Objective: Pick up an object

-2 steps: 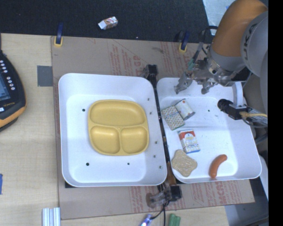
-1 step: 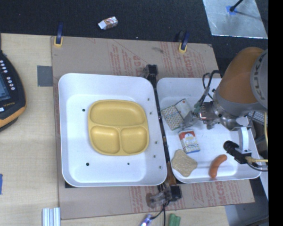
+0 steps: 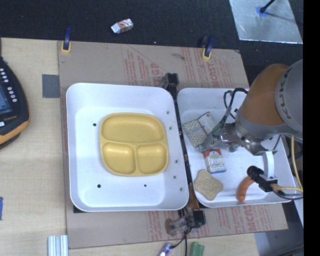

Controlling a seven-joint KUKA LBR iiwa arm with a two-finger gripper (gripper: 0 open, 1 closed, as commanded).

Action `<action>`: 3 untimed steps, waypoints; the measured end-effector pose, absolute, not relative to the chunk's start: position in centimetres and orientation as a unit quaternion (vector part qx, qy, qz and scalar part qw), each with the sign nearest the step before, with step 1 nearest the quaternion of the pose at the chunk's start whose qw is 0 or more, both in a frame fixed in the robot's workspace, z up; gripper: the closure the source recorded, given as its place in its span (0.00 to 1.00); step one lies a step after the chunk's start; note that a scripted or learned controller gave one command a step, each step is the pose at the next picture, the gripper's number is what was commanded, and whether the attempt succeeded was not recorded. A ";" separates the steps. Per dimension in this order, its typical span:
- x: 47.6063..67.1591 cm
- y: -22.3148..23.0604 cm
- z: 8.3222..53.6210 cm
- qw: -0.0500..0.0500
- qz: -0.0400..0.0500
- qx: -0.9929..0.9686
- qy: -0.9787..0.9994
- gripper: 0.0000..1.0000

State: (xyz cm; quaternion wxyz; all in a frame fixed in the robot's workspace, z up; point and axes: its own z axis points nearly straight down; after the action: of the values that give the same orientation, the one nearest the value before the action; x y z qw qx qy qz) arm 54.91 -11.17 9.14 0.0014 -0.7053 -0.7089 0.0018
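My gripper (image 3: 218, 136), right bin (image 3: 195, 103): open or shut, I cannot tell. Risk: it perhaps sits between the patterned grey pad (image 3: 192, 132) and the small carton (image 3: 216, 162), closing on neither.

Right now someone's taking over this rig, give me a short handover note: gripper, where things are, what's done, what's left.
Gripper: low in the right bin, between the grey patterned pad and the small red-and-white box; grip state unclear.
Also there: tan biscuit-shaped piece and orange piece, lower in view.
Left bin: yellow divided plate.
Done: nothing visibly lifted. Left: the pick itself.
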 end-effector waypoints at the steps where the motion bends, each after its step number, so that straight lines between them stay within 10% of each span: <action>1: 55.2 -10.9 9.2 0.000 0.001 -0.705 -0.709 0.00; 2: 61.2 -18.7 9.3 0.000 0.001 -0.707 -0.708 0.00; 3: 65.7 -14.1 9.4 0.001 0.000 -0.706 -0.708 0.00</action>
State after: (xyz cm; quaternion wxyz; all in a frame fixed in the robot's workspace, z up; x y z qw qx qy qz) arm 65.67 -14.14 9.44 0.0011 -0.7060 -0.7082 -0.0001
